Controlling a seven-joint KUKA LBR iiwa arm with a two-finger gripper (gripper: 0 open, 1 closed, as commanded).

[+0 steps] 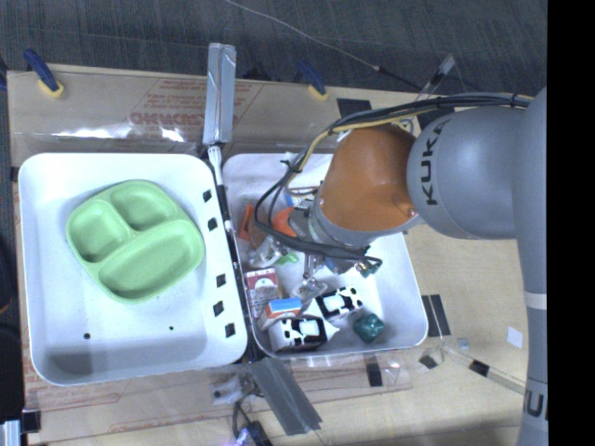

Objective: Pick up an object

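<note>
Gripper state unclear, low among cluttered right bin; smooth green divided plate left.

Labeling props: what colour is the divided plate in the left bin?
Light green divided plate, seen in the camera view.

Arm bent downward, gripper lowered

A pale green divided plate lies in the white left bin, while the white right bin holds black-and-white patterned pieces, a dark green block and a red-and-white packet beneath the grey arm with its orange band.
</note>
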